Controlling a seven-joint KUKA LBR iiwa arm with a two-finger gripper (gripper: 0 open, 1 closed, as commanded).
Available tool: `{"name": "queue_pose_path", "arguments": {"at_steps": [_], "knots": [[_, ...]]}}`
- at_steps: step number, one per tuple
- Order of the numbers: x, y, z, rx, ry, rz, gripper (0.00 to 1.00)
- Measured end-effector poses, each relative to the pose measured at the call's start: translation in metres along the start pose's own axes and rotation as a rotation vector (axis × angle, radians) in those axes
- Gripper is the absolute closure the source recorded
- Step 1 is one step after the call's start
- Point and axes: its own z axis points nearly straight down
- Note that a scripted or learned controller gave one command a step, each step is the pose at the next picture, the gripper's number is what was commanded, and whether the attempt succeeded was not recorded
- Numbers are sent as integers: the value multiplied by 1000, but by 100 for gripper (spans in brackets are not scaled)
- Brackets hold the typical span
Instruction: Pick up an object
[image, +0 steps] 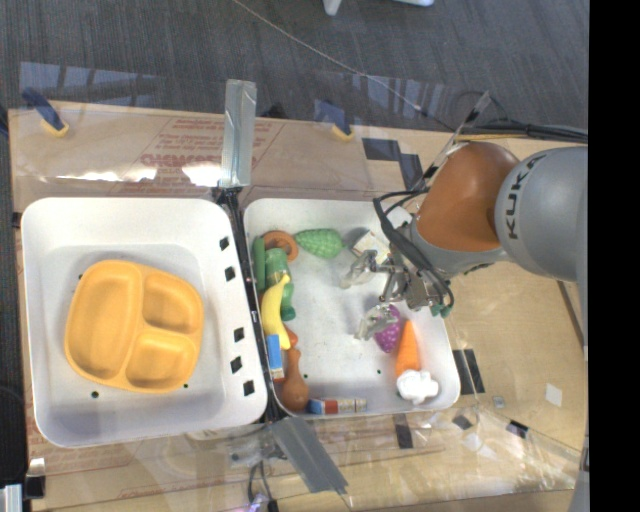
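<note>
Over the right bin (330, 330), the grey arm (540, 210) hangs its gripper (385, 295) above the toys.
Left bin (60, 400) holds a yellow divided plate (133, 325). Gripper fingers look spread, gripping nothing, just above a purple toy (388, 332). Beside that lies an orange carrot (407, 345), long axis near vertical in the view, white end (416, 385) toward the bin's near wall.
</note>
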Motion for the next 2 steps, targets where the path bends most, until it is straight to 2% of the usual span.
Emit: {"name": "queue_pose_path", "arguments": {"at_steps": [1, 2], "knots": [[46, 1, 4, 2, -6, -21, 0], [43, 3, -8, 3, -10, -31, 100]]}}
